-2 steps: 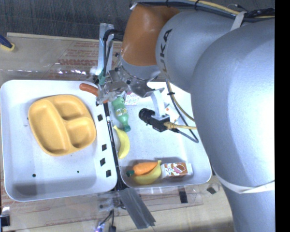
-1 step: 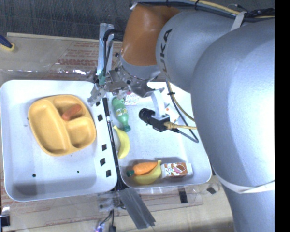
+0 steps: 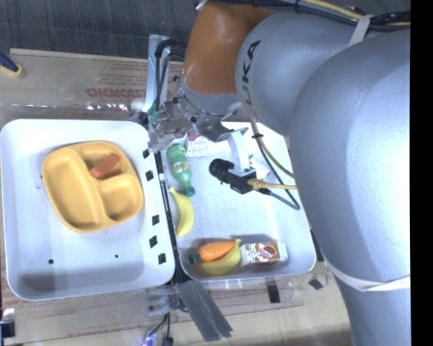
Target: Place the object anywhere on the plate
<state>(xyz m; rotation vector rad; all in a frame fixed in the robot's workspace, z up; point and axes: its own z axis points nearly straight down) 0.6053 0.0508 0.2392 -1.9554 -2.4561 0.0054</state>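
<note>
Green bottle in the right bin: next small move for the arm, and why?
Probably a short descent onto the green bottle. The gripper hovers at its top end, at the right bin's left wall, and the yellow plate in the left bin already holds an orange piece.

camera view: fixed overhead | slanted down on both bins (image 3: pixel 14 193) | arm (image 3: pixel 332 107) close, from right

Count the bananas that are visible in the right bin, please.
2. One banana lies by the bin's left wall; another banana sits under a carrot at the front. The arm may hide more.
</note>
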